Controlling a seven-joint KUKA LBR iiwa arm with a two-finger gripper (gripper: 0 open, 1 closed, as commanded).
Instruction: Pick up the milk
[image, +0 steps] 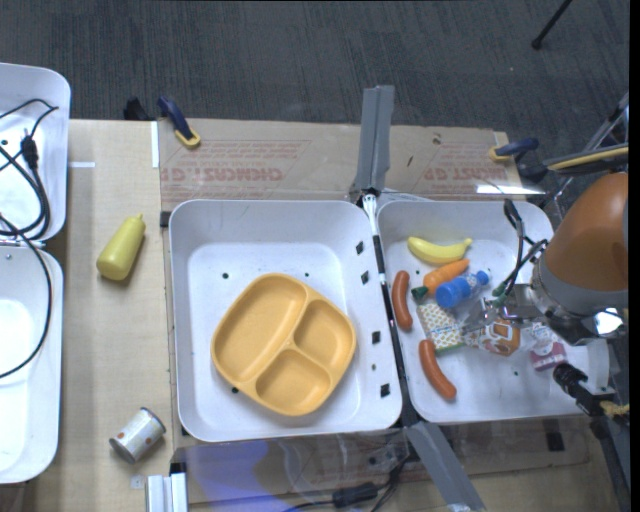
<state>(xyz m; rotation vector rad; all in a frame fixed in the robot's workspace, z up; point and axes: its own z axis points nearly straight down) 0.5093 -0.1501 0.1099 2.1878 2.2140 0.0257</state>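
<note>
In the right bin (480, 400), the milk looks like a small white and orange carton (501, 339) lying right of centre. The gripper (497, 314) hangs right over it at the end of the grey arm with the orange band (598, 232). Whether it touches the carton I cannot tell, because the wrist hides part of it. Left of the carton lie a blue bottle (458, 291) and a speckled flat packet (440, 327).
The right bin also holds a banana (438, 247), a carrot (446, 272), two sausages (402, 299) (437, 369) and a pinkish item (548, 353). A yellow divided plate (285, 343) lies in the left bin (200, 240). A mustard bottle (122, 248) and a can (136, 433) lie on the bench.
</note>
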